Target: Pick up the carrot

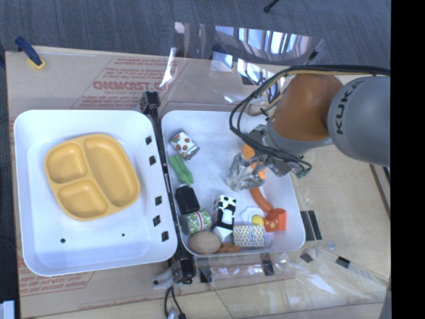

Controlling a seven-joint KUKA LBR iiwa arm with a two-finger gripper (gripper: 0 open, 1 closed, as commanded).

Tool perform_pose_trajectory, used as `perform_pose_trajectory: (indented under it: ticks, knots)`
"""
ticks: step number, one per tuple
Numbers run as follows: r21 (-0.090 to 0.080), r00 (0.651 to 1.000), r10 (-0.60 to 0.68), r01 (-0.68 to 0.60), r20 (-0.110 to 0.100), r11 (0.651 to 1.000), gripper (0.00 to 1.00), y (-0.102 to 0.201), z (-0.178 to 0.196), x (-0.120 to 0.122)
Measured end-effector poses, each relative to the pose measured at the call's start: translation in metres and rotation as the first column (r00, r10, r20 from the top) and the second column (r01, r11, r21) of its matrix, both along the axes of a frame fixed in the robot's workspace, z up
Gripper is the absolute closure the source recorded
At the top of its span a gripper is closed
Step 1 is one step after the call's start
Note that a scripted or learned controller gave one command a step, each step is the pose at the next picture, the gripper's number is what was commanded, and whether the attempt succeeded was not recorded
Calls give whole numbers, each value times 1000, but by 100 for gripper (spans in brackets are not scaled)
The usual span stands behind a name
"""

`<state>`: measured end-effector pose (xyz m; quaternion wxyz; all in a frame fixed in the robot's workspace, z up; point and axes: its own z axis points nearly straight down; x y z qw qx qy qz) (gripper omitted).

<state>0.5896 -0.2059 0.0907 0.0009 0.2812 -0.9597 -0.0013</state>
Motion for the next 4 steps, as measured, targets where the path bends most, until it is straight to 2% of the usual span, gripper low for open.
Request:
perform_pose_trajectory:
  ticks: [1, 2, 3, 4]
  knots:
    - [0, 984, -175, 175, 10, 984, 100, 43, 61, 25]
    - [-5, 992, -126, 126, 14, 992, 100, -4, 125, 70]
    - [-2, 935, -353, 353, 1, 935, 100, -5, 88, 31]
    - [0, 986, 168, -168, 1, 986, 100, -2, 1, -13]
